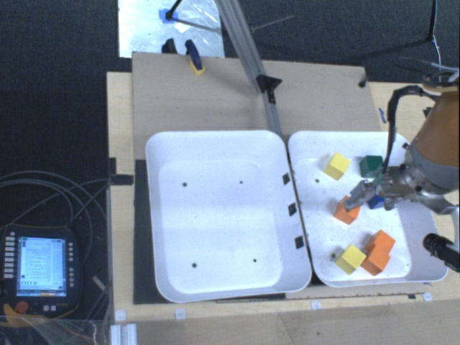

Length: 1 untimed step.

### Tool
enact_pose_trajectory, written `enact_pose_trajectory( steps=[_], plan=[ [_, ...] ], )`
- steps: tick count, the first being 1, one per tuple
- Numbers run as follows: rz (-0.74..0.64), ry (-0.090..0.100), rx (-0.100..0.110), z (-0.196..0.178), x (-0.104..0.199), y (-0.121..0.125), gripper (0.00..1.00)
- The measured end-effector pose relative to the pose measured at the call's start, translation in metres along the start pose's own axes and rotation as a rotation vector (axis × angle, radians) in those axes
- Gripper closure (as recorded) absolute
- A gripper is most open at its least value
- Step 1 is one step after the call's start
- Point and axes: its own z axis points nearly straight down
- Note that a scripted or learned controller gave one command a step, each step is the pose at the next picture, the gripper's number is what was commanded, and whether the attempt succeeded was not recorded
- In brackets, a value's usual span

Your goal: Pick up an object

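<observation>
The right bin (417, 264) holds several small blocks. A yellow block (336, 166) and a green block (371, 165) lie near its far side. At the front sit another yellow block (351, 258) and two orange blocks (379, 250) touching each other. My gripper (359, 198) reaches in from the right and hangs low over the middle of this bin. Its tip is right at an orange block (346, 212), partly covering it. A small blue piece (374, 203) shows just under the gripper body.
The left bin (154, 192) stands beside the right one, with black clips along the shared edge. A grey pole (244, 42) slants in from the top toward the bins' far edge. A teach pendant (39, 268) lies at the lower left.
</observation>
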Motion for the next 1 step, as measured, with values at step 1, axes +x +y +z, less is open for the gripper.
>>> enact_pose_trajectory(
  steps=[1],
  plan=[
    [0.001, 0.0, -0.001, -0.0001, -0.0001, 0.0001, 0.0]
  ],
)
